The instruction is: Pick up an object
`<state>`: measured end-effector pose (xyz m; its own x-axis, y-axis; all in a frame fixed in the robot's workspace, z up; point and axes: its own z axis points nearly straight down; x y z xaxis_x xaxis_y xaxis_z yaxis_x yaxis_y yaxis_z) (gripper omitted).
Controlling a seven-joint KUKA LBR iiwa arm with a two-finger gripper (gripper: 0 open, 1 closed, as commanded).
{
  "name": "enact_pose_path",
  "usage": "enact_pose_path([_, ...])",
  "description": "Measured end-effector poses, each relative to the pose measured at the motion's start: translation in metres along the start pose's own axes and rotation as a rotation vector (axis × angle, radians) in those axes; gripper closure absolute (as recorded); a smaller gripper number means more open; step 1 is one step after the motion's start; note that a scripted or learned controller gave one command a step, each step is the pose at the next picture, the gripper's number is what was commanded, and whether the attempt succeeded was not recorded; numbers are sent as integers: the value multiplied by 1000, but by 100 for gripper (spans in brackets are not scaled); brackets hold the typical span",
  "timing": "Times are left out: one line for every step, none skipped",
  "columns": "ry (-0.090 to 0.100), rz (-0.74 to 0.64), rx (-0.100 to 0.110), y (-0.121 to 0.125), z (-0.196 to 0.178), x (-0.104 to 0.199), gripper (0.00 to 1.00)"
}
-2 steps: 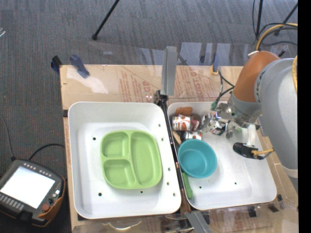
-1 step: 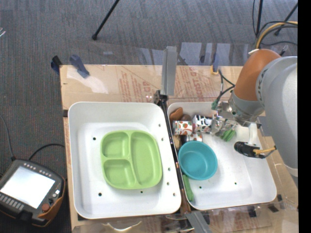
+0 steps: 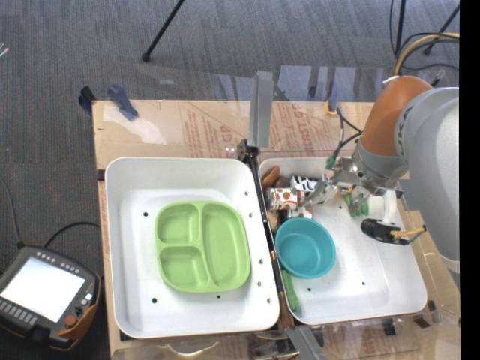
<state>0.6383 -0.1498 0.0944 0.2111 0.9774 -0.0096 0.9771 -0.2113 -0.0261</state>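
Gripper (image 3: 335, 187) is seen low in right bin (image 3: 390, 291), by can (image 3: 283, 198); finger state can't be told. Can judged light, stiff, slippery; best pinched across its body, approx. mid-length.

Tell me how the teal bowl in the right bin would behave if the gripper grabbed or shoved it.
The teal bowl looks like thin moulded plastic, so probably light and stiff. Its smooth rounded wall may slip from a pinch; the rim seems the safer grip. Sitting upright on a broad base, it would likely slide rather than tip, though it rests against the right bin wall, so a push leftward would jam.
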Motion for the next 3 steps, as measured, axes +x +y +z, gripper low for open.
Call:
enact_pose_path([0, 283, 8, -8, 12, 25, 0])
enact_pose_path([14, 362, 17, 8, 13, -46, 0])
enact_pose_path([19, 436, -12, -63, 10, -63, 0])
